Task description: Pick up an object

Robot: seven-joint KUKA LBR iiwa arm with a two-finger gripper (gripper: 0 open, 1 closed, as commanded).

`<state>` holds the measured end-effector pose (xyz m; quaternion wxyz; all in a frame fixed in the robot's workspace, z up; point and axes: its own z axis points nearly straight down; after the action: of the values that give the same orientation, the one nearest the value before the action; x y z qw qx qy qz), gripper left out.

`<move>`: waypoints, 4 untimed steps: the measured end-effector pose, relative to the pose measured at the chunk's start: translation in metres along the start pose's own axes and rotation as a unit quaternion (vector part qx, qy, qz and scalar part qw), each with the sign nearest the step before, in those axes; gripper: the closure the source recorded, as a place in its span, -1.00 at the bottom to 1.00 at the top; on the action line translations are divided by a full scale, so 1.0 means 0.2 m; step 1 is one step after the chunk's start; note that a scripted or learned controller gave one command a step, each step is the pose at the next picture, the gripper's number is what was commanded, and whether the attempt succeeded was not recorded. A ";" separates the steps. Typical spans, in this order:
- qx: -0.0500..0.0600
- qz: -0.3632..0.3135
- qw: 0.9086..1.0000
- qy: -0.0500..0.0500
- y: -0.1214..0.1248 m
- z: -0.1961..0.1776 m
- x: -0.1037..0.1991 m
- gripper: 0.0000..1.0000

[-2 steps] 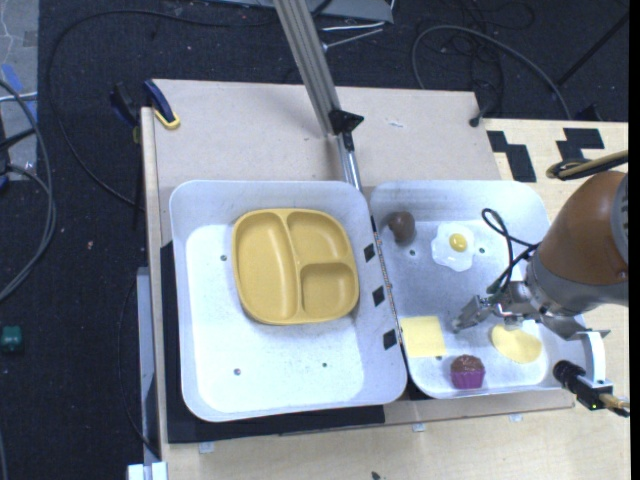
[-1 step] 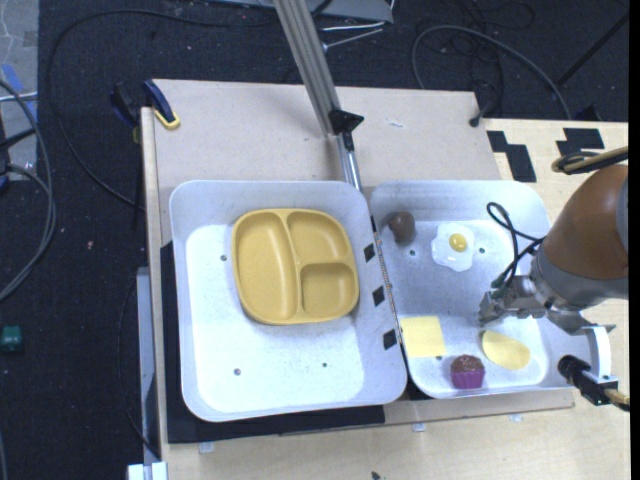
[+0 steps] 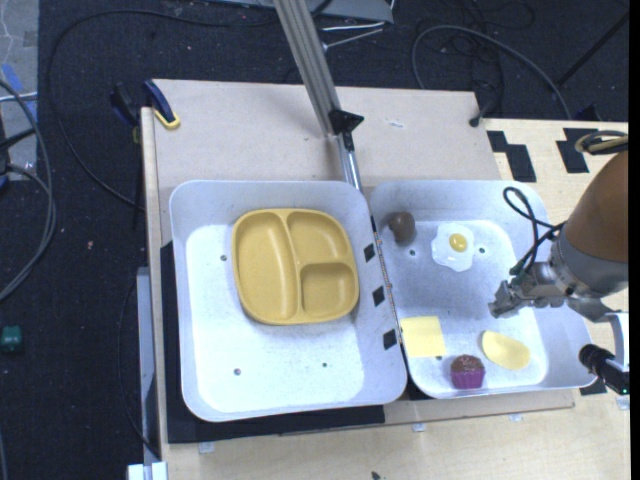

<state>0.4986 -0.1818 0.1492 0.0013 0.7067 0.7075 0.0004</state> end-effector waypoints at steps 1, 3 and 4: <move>-0.002 0.000 1.000 0.000 -0.04 -0.29 0.00 1.00; 0.002 -0.003 1.000 0.001 -0.05 -0.49 0.25 1.00; 0.002 -0.003 1.000 0.002 -0.05 -0.43 0.55 1.00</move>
<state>0.4885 -0.0725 0.2350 -0.0013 0.7046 0.7096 0.0001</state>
